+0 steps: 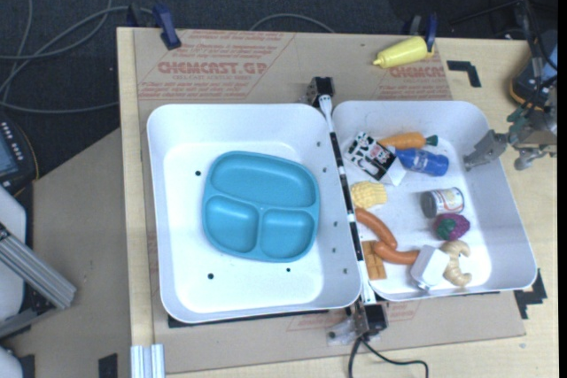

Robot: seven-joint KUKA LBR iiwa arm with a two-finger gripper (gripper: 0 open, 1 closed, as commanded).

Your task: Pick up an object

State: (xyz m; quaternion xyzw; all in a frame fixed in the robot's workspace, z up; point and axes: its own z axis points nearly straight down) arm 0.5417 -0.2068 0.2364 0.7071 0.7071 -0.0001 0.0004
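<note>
The right bin holds several toy foods. Among them are a carrot, a blue bottle, a black-and-white packet, a corn cob, a small can, a purple fruit, a sausage and a beige piece. My gripper hangs over the bin's upper right rim, to the right of the blue bottle. Its fingers stand apart, open, with nothing between them.
The left bin carries a blue divided plate. A yellow toy lies on the cardboard behind the right bin. Blue clamps grip the bench's back edge. A hinge bar separates the bins.
</note>
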